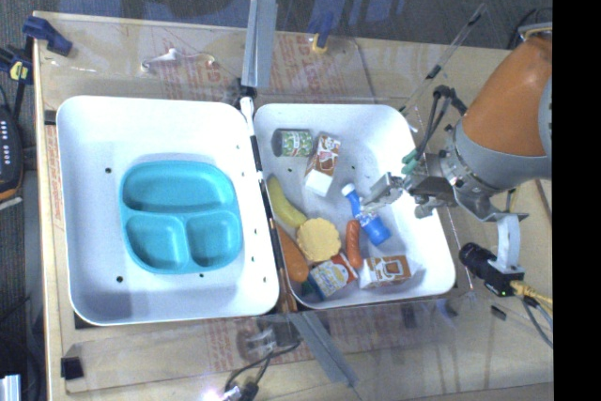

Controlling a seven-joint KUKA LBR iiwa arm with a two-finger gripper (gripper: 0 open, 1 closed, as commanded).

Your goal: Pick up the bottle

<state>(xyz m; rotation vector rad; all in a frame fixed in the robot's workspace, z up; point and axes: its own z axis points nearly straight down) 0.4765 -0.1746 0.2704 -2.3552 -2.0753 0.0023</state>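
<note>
Now | bottle (365, 216) lying just beside gripper (383, 191) | right bin (434, 239)

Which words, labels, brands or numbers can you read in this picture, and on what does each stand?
None can be read.
Can: green label, print too small.
Two cartons: brown and white print, blurred.
Bottle: blue and white label, unreadable.
Cup: printed lid, blurred.
Bench: faint red marks, too faded to read.

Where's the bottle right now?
The small blue-and-white plastic bottle lies in the right white bin, beside the orange hot dog, just under the gripper.
</note>
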